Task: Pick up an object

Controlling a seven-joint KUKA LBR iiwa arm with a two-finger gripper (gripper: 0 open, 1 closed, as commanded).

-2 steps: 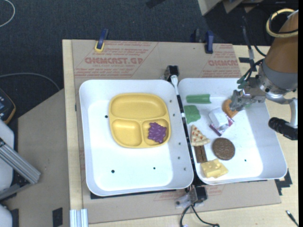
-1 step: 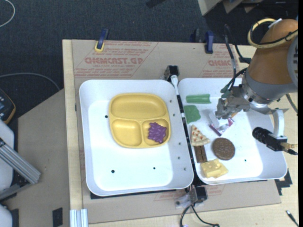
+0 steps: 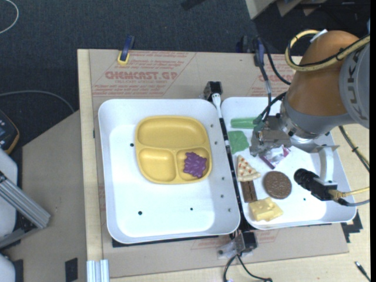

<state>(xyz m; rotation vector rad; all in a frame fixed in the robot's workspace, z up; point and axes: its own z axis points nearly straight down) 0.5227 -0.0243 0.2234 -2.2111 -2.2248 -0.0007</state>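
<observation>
The arm's bulk hides much of the right bin's far edge. The gripper hangs low there over a crumpled pink-white item, partly covered; whether its fingers are apart cannot be told. Red lettering on the bench's board reads "CHEMCAST G.P". Purple grapes sit in the yellow tray.

Robotics lab: industrial arm, cabled bench, white bins.

Even overhead light, soft shadows, slight glare on bins, pic sharp.
</observation>
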